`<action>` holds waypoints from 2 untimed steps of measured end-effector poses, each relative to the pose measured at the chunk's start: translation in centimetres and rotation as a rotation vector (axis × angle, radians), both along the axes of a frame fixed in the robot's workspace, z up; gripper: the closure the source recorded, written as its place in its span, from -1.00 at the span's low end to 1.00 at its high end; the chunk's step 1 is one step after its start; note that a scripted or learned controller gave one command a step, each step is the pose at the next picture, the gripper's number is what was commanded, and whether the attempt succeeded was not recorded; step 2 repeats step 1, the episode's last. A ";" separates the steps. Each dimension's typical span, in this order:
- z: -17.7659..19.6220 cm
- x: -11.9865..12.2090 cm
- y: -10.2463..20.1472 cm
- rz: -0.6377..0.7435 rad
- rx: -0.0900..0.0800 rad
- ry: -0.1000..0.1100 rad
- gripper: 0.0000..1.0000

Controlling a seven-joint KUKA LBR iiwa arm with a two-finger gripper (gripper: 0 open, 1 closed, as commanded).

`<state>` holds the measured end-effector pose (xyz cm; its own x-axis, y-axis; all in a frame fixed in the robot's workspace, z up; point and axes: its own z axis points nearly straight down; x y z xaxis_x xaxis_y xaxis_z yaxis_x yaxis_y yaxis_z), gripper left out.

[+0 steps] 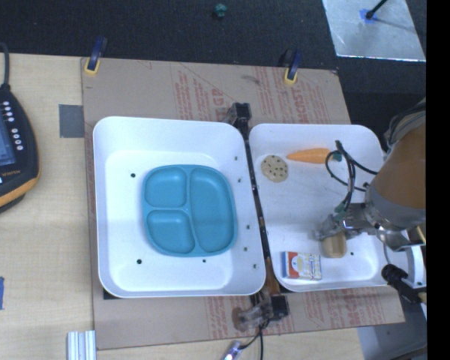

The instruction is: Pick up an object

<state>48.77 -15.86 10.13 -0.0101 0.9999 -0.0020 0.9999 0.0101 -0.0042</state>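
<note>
My gripper (334, 233) is low in the right bin (360, 137), near its front right part, with the arm coming in from the right. A small tan object (334, 247) lies directly at the gripper's tip, partly covered by it; whether it is held I cannot tell. A white box with red and blue print (301, 265) lies at the bin's front, just left of the gripper. Toward the back of the same bin are a round speckled cookie (274, 168) and an orange carrot (308, 155).
The left bin (112, 201) holds a blue divided plate (189, 209). A black divider with clamps (241, 113) runs between the bins. A teach pendant (4, 148) lies on the bench at the far left. Cables (341, 167) loop above the gripper.
</note>
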 end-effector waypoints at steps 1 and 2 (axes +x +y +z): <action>9.1 4.4 10.3 -0.004 0.004 -0.003 1.00; 9.1 4.4 10.3 -0.004 0.004 -0.003 1.00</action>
